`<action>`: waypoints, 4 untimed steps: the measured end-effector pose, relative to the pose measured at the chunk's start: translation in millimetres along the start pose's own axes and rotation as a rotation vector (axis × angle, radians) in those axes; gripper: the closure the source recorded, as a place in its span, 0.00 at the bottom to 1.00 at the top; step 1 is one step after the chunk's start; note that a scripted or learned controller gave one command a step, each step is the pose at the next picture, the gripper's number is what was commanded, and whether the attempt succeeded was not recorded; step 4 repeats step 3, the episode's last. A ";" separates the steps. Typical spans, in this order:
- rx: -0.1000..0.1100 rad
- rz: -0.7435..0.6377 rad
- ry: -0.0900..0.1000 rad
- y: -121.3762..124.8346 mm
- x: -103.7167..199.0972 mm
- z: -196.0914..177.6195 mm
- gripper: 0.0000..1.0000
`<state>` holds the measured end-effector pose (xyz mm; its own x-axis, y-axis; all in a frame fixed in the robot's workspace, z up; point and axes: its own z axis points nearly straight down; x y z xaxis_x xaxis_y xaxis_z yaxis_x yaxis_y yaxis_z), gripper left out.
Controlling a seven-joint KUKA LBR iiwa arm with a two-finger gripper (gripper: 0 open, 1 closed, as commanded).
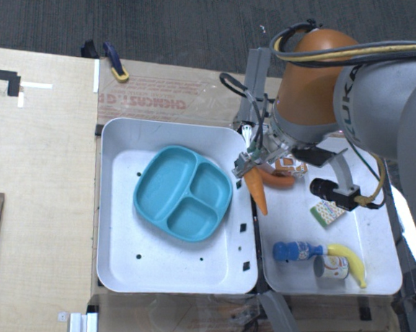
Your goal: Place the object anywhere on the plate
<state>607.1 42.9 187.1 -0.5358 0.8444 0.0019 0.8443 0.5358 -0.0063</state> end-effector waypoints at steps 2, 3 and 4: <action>-0.002 0.114 -0.002 0.1 1.9 -97.0 0.00; 0.001 0.194 0.000 -9.8 -6.7 -41.6 0.00; 0.001 0.194 0.000 -9.8 -6.7 -41.6 0.00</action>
